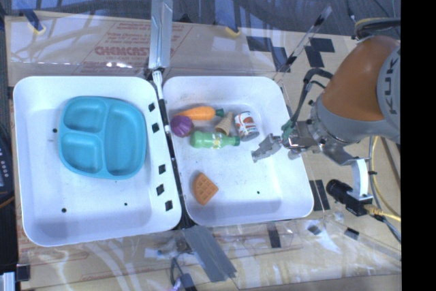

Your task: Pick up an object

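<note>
Arm: grey with an orange band, reaching in from the right side of the camera view, its wrist over the right rim of the right bin [300, 187]
Gripper [264, 148]: low over the right part of the right bin, fingers pointing left toward the toys; nothing sits between them, and whether they are apart or together cannot be told from this angle
Green bottle [213, 140]: lying on its side in the right bin, long axis running left to right, the yellow-capped end pointing right toward the gripper, apart from it
Carrot [197, 113]: lying flat just above the bottle, long axis left to right, green top at the right end
Purple ball [181, 125]: just beside the bottle's left end
Cone [224, 123]: between carrot and can, tilted
Can [246, 125]: red and white, tipped, near the gripper but apart
Waffle [205, 188]: alone in the lower part of the bin
Left bin [27, 215]: bears a blue divided plate [103, 136]
</note>
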`<state>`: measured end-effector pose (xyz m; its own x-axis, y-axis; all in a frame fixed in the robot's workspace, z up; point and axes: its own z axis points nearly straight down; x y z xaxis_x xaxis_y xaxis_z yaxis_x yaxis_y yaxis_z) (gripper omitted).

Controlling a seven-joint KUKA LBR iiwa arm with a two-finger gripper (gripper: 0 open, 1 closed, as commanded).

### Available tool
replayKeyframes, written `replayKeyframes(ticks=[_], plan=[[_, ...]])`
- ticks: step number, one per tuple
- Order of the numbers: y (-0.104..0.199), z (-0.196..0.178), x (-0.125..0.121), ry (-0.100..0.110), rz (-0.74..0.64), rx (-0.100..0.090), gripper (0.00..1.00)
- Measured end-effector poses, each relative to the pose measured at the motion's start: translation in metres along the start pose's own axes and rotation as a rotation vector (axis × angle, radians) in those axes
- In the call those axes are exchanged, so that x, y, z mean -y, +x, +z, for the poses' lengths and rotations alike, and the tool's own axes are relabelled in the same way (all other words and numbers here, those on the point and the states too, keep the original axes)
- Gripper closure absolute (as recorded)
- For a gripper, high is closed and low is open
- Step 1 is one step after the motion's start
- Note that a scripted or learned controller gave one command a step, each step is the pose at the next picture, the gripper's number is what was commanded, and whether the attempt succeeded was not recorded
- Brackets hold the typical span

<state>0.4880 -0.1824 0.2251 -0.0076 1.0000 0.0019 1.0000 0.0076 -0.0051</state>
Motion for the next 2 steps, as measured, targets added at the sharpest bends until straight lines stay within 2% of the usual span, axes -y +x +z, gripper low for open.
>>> replayKeyframes(ticks=[1, 2], plan=[[0.024, 0.043, -0.093, 0.001, -0.022, 0.001, 0.0], [0.003, 0.13, -0.119, 0.001, -0.089, 0.001, 0.0]])
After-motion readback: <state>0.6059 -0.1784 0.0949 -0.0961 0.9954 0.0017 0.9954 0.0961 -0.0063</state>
